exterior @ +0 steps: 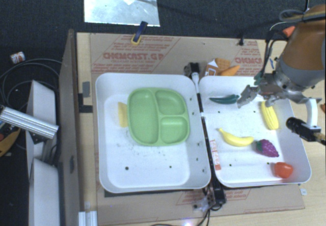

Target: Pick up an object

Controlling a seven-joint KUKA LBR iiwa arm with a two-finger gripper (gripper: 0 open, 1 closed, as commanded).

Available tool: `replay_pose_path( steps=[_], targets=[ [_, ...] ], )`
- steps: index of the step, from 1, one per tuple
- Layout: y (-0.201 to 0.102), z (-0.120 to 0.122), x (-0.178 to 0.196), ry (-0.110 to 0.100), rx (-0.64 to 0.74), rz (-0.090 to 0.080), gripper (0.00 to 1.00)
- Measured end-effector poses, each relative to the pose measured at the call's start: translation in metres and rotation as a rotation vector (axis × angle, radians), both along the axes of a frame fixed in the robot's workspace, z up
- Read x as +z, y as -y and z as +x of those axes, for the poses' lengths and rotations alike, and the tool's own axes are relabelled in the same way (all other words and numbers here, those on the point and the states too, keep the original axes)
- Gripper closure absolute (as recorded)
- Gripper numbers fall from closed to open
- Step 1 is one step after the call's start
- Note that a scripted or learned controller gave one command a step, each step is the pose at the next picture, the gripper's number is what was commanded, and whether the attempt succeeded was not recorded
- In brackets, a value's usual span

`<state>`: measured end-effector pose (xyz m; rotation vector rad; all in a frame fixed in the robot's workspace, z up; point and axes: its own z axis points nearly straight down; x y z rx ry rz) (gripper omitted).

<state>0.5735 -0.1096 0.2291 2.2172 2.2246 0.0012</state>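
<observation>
Over the right-hand bin (305, 169), toward its twelve o'clock edge, my end effector (257, 95) hangs low with its two fingers spread apart and nothing between them. I judge it sits there because the nearest pieces cluster at that end: the dark green pepper (224, 99) lies just at its nine o'clock, and the corn cob (269, 116) just at its five o'clock, either one a short drop away. The pepper looks the likelier pick: slim, curved, glossy dark green, lying flat on bare white floor with its tip pointing toward my fingers. Farther toward six o'clock lie a yellow banana (236, 138), a purple grape bunch (267, 147) and a red-orange tomato (283, 170), each apart from its neighbours. The left-hand bin (109, 169) holds a green divided plate (157, 116), probably set aside as a drop spot.
</observation>
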Motion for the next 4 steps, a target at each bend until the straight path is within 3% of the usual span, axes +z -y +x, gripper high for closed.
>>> replay_pose_path(
  steps=[1,2,3,4],
  targets=[
    [0.089,-0.018,-0.047,-0.002,-0.01,-0.003,0.0],
    [0.092,-0.038,-0.144,-0.007,-0.004,0.002,0.0],
    [0.092,0.039,-0.029,0.018,0.005,-0.006,0.0],
    [0.096,0.055,-0.149,0.0,0.002,-0.001,0.0]
  ],
)
